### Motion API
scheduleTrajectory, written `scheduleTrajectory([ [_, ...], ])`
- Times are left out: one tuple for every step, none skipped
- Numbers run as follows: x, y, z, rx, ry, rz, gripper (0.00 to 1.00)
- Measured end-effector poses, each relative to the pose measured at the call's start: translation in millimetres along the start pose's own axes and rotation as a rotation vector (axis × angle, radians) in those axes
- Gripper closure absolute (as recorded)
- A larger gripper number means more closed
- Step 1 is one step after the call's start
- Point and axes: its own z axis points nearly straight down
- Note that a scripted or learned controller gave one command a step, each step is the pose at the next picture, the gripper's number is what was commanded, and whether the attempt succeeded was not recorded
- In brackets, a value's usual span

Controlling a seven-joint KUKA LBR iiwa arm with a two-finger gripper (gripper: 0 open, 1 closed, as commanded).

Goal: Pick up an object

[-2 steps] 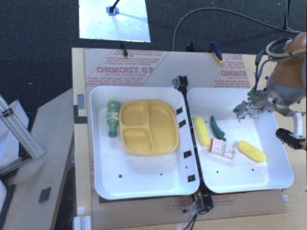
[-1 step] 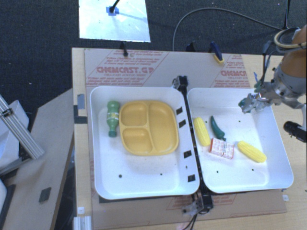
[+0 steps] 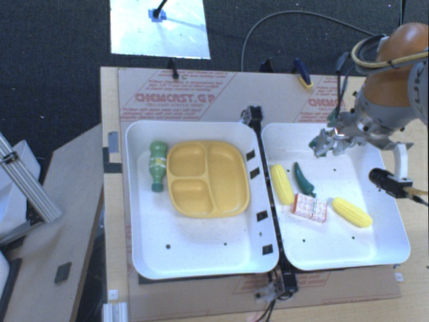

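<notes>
Camera view: we see the claw point(image 3: 328, 141) hanging over the far part of the right bin point(image 3: 395, 247), above bare floor, grasping nothing; whether it is released or clenched we cannot tell. We judge this a hover before a pick, with no target fixed.

Candidates lie loose in the right bin. One corn cob point(image 3: 281, 184) runs near to far along the divider. A dark green pepper point(image 3: 303, 180) lies just beside it, tilted alike. A red-and-white packet point(image 3: 309, 208) sits nearer. A second corn cob point(image 3: 352, 212) points left-far to right-near.

In the left bin point(image 3: 137, 247), a yellow divided plate point(image 3: 204, 178) and a green bottle point(image 3: 157, 166), its long axis near to far.
</notes>
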Motion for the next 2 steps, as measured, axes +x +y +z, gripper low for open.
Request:
scheduleTrajectory([
  [53, -12, 2, 0.003, 0.001, -0.001, 1.0],
  [111, -8, 6, 0.001, 0.0, -0.001, 1.0],
])
